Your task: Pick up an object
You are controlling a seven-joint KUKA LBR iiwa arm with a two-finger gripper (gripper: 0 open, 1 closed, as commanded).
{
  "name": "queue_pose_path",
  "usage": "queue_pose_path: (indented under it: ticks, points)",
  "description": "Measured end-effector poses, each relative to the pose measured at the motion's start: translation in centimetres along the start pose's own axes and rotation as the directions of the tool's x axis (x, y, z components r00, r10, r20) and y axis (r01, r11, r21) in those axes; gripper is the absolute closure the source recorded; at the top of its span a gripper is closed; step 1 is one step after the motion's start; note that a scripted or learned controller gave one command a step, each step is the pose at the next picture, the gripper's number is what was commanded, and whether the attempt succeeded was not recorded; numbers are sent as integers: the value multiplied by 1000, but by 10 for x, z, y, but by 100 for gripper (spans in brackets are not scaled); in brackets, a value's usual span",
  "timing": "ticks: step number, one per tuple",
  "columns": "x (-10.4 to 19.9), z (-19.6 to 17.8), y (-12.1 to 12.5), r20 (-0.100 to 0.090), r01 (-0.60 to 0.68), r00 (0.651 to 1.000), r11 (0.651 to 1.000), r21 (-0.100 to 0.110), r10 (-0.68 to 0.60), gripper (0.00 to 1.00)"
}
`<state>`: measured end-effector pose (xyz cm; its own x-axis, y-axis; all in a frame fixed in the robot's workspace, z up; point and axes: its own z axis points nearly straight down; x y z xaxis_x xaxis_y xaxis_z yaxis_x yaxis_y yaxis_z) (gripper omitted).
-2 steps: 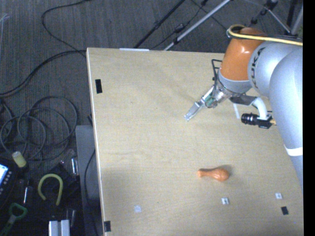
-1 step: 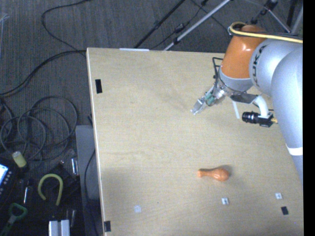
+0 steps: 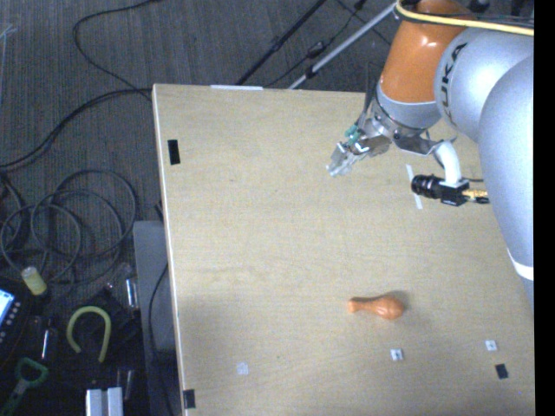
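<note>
Gripper [image 3: 340, 163] hangs over the upper board [image 3: 260, 232], nothing between its fingers, spread unclear. Orange pear-shaped object [image 3: 378, 306] lies well apart, nearer the front edge. Pick not yet started: approach, descent, grasp all remain.

The grey arm [image 3: 486, 85] is reached in from the upper right, its orange band seen above the wrist, with the gripper [image 3: 340, 163] angled down-left.
</note>
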<state>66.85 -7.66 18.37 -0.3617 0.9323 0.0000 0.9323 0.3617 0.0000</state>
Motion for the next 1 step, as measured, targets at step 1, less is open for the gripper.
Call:
queue_pose_path:
  ticks: [1]
  points:
    - [-28, 1, -17, 2, 205, 979, 979, 1, -205, 100]
